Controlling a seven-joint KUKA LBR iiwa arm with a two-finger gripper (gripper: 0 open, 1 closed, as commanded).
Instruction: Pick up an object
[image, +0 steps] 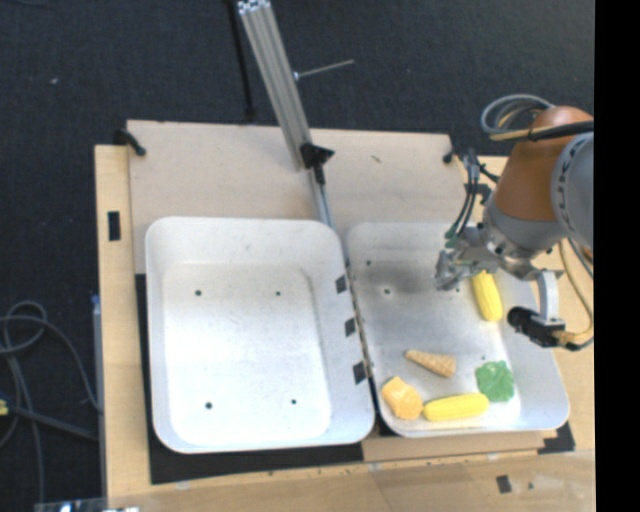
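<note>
Even overhead light, slightly soft focus

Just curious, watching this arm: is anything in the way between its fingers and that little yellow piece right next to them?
Nothing visible. The gripper hangs over the right bin, and the yellow piece lies just beside it with bare bin floor between.

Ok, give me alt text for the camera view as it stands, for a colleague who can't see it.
The gripper hangs over the right bin, near a yellow corn cob. Nearer the bin's front edge lie a tan cone, a green piece, another corn cob and a yellow-orange chunk.
</note>
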